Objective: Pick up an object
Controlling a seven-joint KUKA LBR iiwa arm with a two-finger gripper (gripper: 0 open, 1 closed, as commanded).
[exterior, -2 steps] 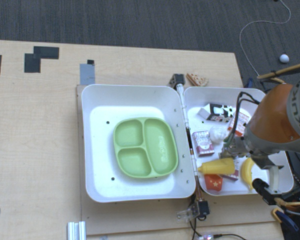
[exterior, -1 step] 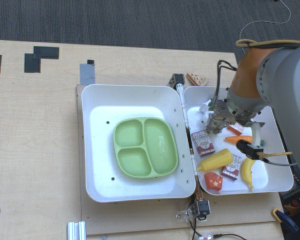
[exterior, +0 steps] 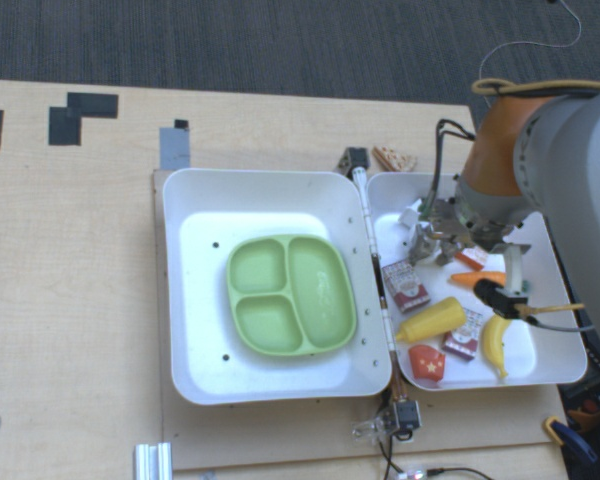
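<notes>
The metal two-finger gripper (exterior: 432,240) hung low in the right white plastic bin (exterior: 560,368); I could not tell whether it was open, shut or holding anything. Just beside it, at five o'clock, lay a small red and white packet (exterior: 406,286). Farther out that way lay a yellow plastic corn cob (exterior: 432,320), a red toy strawberry (exterior: 429,364) and a yellow toy banana (exterior: 494,344). At three o'clock lay an orange toy carrot (exterior: 476,279). At nine o'clock, in the left white bin (exterior: 180,268), sat a light green plate with three parts (exterior: 291,295).

pale green divided plate (exterior: 291,295), white bins (exterior: 195,268), yellow banana (exterior: 495,345), red strawberry (exterior: 428,364), orange carrot (exterior: 475,279)
</notes>
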